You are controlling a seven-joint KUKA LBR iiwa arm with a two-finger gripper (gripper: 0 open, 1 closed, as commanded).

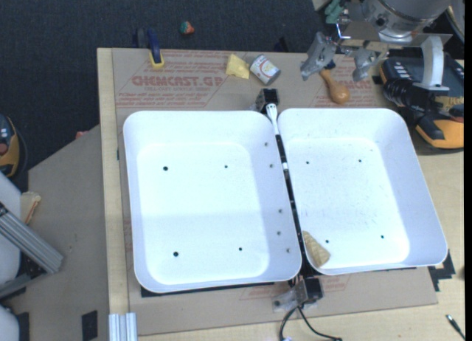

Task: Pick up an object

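Camera view: my jaws [341,61] are hanging spread and holding nothing above the desk [110,184], beyond the far rim of the right bin [413,184].

A brown wooden-handled object [335,87] is lying on the desk just below my jaws, outside both bins. A tan wedge-shaped piece [316,249] is sitting in the right bin's near left corner, well apart from my jaws. A yellow piece [237,67] and a small white box [265,69] are resting on the desk behind the left bin [140,184].

Bench [184,81] with two white bins [206,199]
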